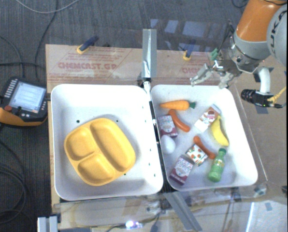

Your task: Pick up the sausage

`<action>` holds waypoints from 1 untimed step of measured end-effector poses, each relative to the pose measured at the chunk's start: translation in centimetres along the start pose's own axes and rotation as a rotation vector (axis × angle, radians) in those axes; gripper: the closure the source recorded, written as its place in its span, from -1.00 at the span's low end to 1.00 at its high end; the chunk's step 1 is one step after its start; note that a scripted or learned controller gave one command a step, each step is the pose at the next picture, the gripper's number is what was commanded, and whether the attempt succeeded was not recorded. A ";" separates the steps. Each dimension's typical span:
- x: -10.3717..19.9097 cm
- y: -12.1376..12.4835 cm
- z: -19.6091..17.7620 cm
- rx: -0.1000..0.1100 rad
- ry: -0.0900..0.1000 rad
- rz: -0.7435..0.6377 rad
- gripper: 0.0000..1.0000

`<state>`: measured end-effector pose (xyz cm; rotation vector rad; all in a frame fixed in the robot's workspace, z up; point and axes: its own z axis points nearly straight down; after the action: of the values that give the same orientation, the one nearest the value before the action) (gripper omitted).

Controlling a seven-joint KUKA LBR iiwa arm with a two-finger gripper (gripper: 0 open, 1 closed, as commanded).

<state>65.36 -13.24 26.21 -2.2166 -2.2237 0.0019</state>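
The hand (210,76), its fingers spread apart and holding nothing, is hovering over the far rim of the right bin (243,129) in the approach step, and next needs lowering toward the sausage (179,120) lying just near of the carrot (175,105).

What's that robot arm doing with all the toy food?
The grey and orange robot arm's gripper hovers over the far edge of the right white bin, with nothing between its open fingers. It is meant to pick up the orange-red toy sausage, which lies in that bin just below the orange toy carrot, untouched. A yellow toy banana and a green bottle lie nearby. The left white bin holds a yellow divided plate.
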 end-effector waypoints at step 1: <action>1.0 -4.5 13.3 -0.012 -0.002 -0.082 -1.00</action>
<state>60.86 -12.26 12.90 -2.1308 -2.3194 -0.0086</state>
